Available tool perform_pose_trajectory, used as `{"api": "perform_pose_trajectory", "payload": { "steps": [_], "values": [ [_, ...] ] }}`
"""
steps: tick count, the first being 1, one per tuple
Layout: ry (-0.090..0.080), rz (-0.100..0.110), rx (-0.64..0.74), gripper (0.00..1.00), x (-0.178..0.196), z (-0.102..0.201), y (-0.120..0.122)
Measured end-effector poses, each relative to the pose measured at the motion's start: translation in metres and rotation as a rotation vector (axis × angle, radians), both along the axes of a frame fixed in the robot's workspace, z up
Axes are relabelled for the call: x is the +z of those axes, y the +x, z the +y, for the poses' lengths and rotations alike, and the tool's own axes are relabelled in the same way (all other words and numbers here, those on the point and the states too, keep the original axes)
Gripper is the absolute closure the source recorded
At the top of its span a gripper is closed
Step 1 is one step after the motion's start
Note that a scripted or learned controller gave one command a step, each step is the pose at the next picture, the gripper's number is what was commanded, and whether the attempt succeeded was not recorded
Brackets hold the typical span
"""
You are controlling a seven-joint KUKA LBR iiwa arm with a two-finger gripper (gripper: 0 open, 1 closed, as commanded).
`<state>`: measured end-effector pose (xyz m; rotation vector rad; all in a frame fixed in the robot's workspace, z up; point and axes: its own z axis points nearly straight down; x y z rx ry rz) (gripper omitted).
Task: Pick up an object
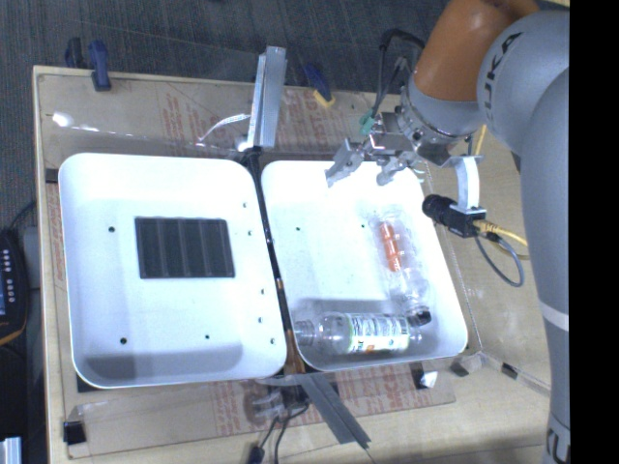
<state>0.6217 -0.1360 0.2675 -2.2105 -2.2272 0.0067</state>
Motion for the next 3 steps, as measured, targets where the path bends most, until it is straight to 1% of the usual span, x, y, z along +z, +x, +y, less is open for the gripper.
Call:
{"api": "perform_pose_trajectory", "payload": {
  "steps": [1,2,3],
  "values": [
    [0.001,0.002,0.005,1.00,0.009,0.001,0.000],
    [0.001,0.002,0.005,0.00,0.009,0.001,0.000],
    [0.000,0.000,-0.062,0.00,-0.086,-0.060,-0.031]
  ]
}}
